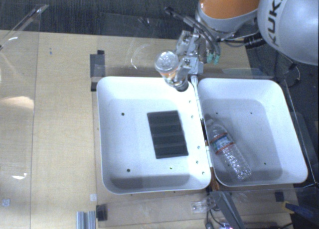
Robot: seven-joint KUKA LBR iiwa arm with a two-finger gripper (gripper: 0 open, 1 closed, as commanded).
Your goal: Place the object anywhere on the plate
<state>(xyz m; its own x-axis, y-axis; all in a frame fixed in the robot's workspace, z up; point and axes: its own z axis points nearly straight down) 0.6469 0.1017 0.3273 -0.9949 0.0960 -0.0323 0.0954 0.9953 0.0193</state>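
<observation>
arm: i see the grey kuka arm (289,9) reaching in from the right, orange band up top, wrist over the far edge of the bins.
claw: my claw (180,76) sits above the far right corner of the left bin, just by the seam between the two bins.
claw state: clamped on a small clear cup (167,63) with something orange-brown near its base; the cup is tilted, its mouth facing up toward the camera.
object: that clear cup, held up off the bin floor, over the left bin's far rim.
plate: the dark ribbed plate (167,134) lies flat near the middle of the left bin (114,138), well apart from the cup and nearer the camera.
right bin: the right bin (279,123) holds a clear plastic bottle (228,149) lying on its side along the left wall, slanting toward the near edge.
tabletop: pale wood tabletop (50,123) under both bins, with clear sheeting on it at left.
</observation>
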